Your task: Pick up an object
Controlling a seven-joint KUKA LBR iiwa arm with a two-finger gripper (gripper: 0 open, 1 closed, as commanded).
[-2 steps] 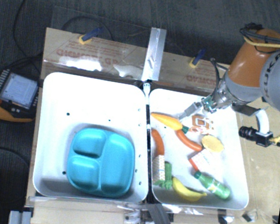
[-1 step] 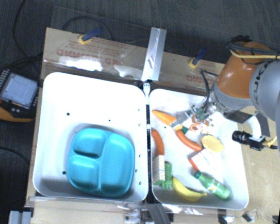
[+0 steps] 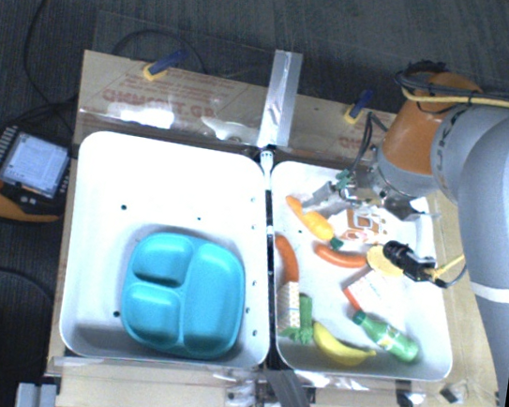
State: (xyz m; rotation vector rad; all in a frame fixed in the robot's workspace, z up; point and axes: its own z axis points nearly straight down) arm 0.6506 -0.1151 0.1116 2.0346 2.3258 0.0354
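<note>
The hand [image 3: 338, 189] is seen low over the far end of the right bin [image 3: 421, 308], at the end of the grey arm [image 3: 491, 176] that is reached in from the view's right. Whether the hand is open or closed cannot be told at this angle.

An orange carrot-shaped piece [image 3: 314, 222] is found just beside the hand, on its near side, lying at a slant on the bin floor; contact with the hand cannot be judged. A white card with orange print [image 3: 361, 225] is laid close by the hand as well. A little further toward the near edge from the hand, a red sausage [image 3: 340, 255] is seen, with a pale yellow disc [image 3: 380, 258] just beside it. An orange-red piece [image 3: 287, 256] is placed against the bin's inner wall, nearer the viewer than the hand.

Well apart from the hand, at the bin's near end, a banana [image 3: 339, 346] and a green bottle [image 3: 387, 335] are laid side by side.

In the left bin [image 3: 144, 181], across the divide from the hand and far from it, a teal divided tray [image 3: 186, 294] is held. Both bins are carried by the surface [image 3: 186, 93].
</note>
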